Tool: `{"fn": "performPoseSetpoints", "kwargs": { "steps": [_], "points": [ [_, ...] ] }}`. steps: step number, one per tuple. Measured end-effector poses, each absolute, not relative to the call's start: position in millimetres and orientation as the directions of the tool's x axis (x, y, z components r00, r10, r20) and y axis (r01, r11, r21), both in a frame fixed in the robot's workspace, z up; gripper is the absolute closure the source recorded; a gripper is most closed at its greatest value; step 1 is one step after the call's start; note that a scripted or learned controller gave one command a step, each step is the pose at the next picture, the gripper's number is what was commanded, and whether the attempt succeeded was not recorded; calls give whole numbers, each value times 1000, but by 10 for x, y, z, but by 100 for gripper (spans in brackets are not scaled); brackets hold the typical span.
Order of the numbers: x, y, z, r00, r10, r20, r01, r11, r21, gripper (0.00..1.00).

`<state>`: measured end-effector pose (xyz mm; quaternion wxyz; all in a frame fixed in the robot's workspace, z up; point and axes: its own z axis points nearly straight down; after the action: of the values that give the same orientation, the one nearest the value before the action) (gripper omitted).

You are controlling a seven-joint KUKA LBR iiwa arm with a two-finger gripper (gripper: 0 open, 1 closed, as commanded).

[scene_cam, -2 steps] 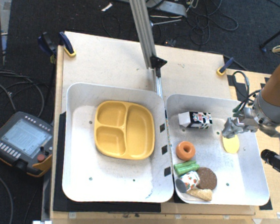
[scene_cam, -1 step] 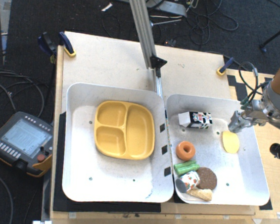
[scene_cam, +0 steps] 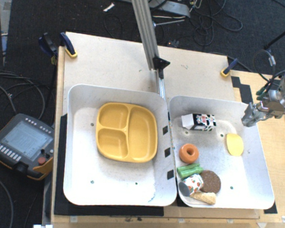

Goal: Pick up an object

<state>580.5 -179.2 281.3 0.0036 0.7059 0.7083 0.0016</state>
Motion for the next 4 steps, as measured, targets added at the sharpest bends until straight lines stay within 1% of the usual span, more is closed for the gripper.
{"fn": "performPoseSetpoints", "kwargs": {
  "steps": [1,2,3,4],
  "points": [
    [5818,-1254,2828,-7,1000,2,1000,7,1,100],
    [5871,-680,2650,-9,1000,2,1000,9,-1,100],
    [5940,-154,2685,-8,1000,2,1000,8,2,100],
    [5984,468,2551,-9,1000,2,1000,9,-2,100]
  ]
}}
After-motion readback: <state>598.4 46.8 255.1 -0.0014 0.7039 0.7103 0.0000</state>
